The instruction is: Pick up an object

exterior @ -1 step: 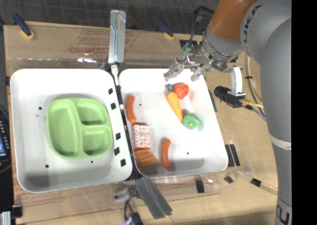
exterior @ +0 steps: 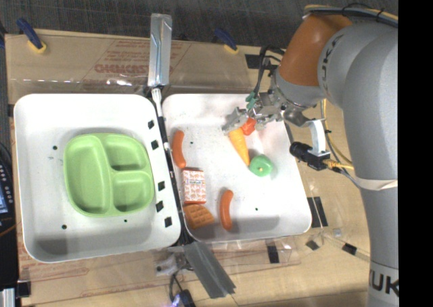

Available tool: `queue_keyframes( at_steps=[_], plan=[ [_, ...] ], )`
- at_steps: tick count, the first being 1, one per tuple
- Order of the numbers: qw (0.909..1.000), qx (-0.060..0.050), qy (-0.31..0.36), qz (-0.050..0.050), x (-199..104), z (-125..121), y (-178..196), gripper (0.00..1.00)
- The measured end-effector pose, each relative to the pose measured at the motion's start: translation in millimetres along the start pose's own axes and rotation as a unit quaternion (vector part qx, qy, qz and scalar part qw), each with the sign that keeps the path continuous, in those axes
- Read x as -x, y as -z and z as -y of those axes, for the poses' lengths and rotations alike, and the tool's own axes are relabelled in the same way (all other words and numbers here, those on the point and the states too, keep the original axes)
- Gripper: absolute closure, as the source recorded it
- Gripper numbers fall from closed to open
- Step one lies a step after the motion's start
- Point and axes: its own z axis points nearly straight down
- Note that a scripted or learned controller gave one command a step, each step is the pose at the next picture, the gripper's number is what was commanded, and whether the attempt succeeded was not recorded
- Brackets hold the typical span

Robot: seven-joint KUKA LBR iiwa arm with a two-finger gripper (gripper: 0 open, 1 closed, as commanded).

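Observation:
In the right bin (exterior: 291, 212) lie an orange carrot (exterior: 239, 147), a green ball-shaped fruit (exterior: 261, 165), two reddish sausages (exterior: 178, 148) (exterior: 226, 208), a small printed carton (exterior: 194, 185) and a brown waffle-like piece (exterior: 199, 215). My gripper (exterior: 247, 120) hangs low over the bin's far part, right above the thick end of the carrot. A small red-orange piece (exterior: 249, 126) shows directly under the gripper, touching or just beside the carrot's top. The wrist hides how the gripper meets it.
The left bin (exterior: 34, 163) holds a green divided plate (exterior: 108, 174). A metal divider (exterior: 159, 49) runs up between the bins. The arm's grey body (exterior: 365, 96) covers the right side, with a black cable fitting (exterior: 308, 153) over the right bin's edge.

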Motion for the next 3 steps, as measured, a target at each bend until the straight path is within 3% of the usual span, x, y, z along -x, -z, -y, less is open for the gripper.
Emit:
queue_keyframes(
  at_steps=[1,2,3],
  plan=[
    [0.9997,0.003,0.023,0.001,17.4,1.1,-71.1,0.0],
    [0.9997,0.002,0.025,0.001,17.1,0.8,-61.0,1.0],
    [0.9988,0.004,-0.049,0.001,-27.3,-27.3,63.0,1.0]
  ],
)
